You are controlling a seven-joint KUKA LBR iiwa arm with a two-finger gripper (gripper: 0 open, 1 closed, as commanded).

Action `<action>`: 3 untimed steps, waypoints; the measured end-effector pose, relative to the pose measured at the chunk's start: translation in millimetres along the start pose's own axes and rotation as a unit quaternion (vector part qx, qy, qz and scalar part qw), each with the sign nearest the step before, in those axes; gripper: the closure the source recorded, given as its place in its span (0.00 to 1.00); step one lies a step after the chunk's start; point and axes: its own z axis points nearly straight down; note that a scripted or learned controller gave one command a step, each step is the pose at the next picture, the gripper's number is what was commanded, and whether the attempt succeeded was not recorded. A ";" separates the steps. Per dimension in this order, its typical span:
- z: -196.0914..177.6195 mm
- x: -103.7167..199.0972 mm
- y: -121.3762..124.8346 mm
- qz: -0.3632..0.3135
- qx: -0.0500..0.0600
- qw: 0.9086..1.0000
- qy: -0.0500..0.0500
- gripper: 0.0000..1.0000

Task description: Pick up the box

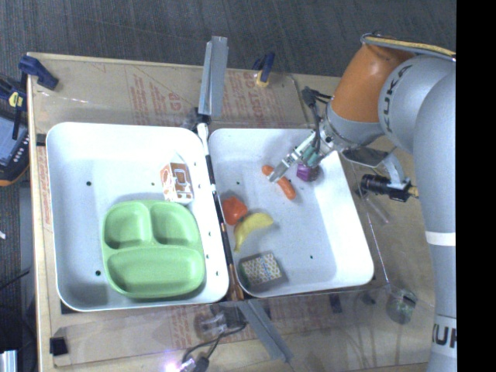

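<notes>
Meanwhile, at a bench bearing two shallow white bins, a grey KUKA arm (411, 107) with an orange band reaches in from the right, its gripper (288, 163) hovering low over the far half of the right bin (345, 231). Just beside the fingertips lie a small orange carrot-like piece (284, 186) and a purple object (307, 172), so close to the tool that contact cannot be ruled out. Whether the pincer is released or clenched cannot be told at this slant, and nothing shows plainly between its tips.

The box (177, 182), a small white carton with red printing, sits in the left bin (77, 153), close to that bin's right wall and touching the far edge of a green divided tray (153, 250). It is well apart from the tool, across the wall between the two bins.

Along the right bin's left wall rest a red tomato-like piece (234, 208) and a yellow banana (254, 225), with a patterned dark pad or sponge (261, 269) in its near left corner.

By this reading, the pick is at the approach stage, with no grasp on the target. The next move calls for lifting clear of the produce, crossing leftward over the divider, and descending on the carton without snagging the tray's rim
</notes>
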 end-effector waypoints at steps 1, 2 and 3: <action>-24.8 -8.2 15.7 -0.087 -0.001 0.996 -0.002 0.00; 56.2 9.8 9.1 0.061 0.001 0.998 0.001 0.00; -25.7 -4.6 3.2 0.150 0.000 0.989 -0.001 0.00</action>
